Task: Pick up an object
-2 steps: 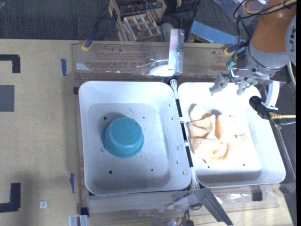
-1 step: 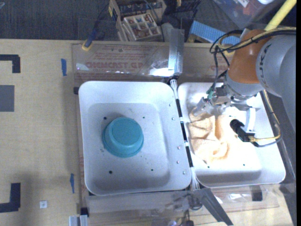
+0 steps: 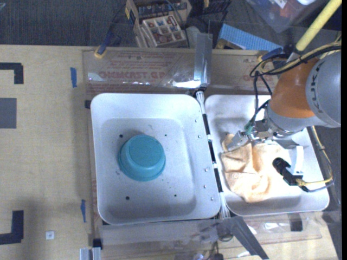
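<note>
We read the pick as under way but not finished. The grey arm with the orange band (image 3: 295,99) reaches in from the right of the frame and has its hand (image 3: 250,137) down in the right-hand shallow white bin (image 3: 320,202), at the upper left corner of the crumpled pale orange cloth (image 3: 249,169). The hand sits right on or just above that raised corner of fabric, near the bin's left wall. We cannot tell whether it is wide, narrow or gripping the cloth, because the wrist and the folds hide the tips from this angle. The cloth itself lies on the bin floor, spread from the centre right of the frame towards the lower right, so we judge that nothing has been lifted clear yet. What is left, as far as we can see, is to secure a hold and raise the cloth out of the bin.

We count two bins side by side on the wooden surface (image 3: 43,145). The left-hand shallow white bin (image 3: 108,110) holds one round teal plastic bowl turned upside down (image 3: 142,157), left of centre in the frame and well apart from the hand. The right bin holds the one cloth. There is one arm and one hand.
</note>
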